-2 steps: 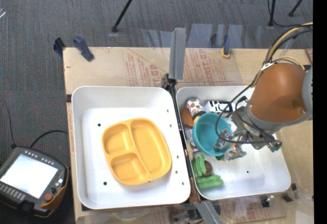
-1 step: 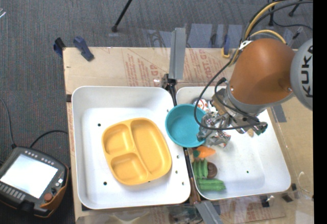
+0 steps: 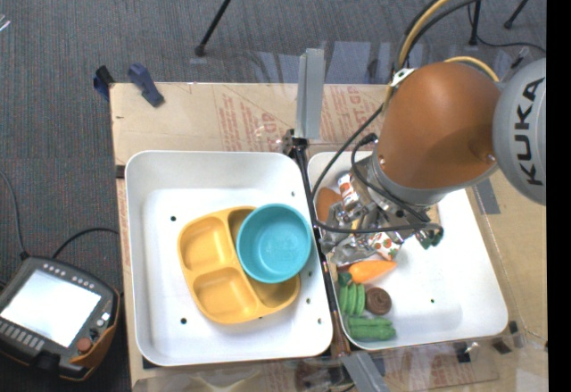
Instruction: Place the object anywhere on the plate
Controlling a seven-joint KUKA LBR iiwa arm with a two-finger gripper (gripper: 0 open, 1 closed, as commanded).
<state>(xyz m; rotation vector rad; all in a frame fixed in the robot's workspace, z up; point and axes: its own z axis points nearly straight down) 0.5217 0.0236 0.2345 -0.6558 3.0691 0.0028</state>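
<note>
A yellow sectioned plate (image 3: 214,279) lies in the left bin (image 3: 161,176), with a blue bowl (image 3: 275,243) resting on its right part. In the right bin (image 3: 464,292) lie an orange carrot (image 3: 370,271), green pea pods (image 3: 354,299), another green piece (image 3: 370,329), a brown round item (image 3: 380,299) and a printed packet (image 3: 384,245). My gripper (image 3: 357,222) hangs low over the right bin's left side, near the packet and a brown item (image 3: 326,201). The arm's orange band hides much of it.
The divider between the two bins (image 3: 317,229) runs just left of the gripper. A grey upright post (image 3: 310,95) stands behind the bins. A tablet (image 3: 53,314) lies on the floor at lower left. Cables arc above the arm at upper right.
</note>
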